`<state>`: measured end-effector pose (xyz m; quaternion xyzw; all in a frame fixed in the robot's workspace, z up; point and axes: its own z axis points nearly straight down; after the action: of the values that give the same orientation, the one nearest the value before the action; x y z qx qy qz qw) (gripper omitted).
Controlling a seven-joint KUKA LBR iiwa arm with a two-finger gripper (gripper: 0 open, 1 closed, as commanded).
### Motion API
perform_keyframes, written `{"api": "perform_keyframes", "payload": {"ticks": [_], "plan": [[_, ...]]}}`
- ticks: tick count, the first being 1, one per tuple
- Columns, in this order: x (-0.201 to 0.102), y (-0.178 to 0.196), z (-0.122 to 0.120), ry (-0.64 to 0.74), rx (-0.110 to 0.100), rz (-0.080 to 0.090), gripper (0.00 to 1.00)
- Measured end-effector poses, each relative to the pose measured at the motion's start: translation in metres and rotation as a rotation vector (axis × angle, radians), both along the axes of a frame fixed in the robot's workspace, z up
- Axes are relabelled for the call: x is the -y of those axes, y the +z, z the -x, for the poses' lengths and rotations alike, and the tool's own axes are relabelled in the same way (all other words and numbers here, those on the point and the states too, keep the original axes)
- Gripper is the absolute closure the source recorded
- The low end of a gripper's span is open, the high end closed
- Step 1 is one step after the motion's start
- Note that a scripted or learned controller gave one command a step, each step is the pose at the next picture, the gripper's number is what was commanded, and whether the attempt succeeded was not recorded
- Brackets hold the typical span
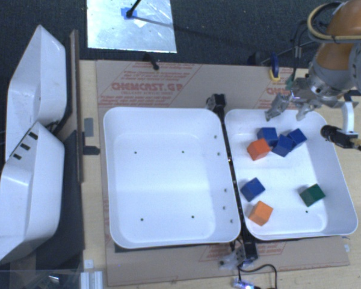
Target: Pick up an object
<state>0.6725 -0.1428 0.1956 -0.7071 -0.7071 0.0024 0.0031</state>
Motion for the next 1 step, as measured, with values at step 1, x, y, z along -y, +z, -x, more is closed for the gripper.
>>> {"api": "perform_keyframes", "payload": {"ticks": [1], "plan": [[-0.0002,0.0024,-0.0008,0.001,0.004,0.0,0.0]]}}
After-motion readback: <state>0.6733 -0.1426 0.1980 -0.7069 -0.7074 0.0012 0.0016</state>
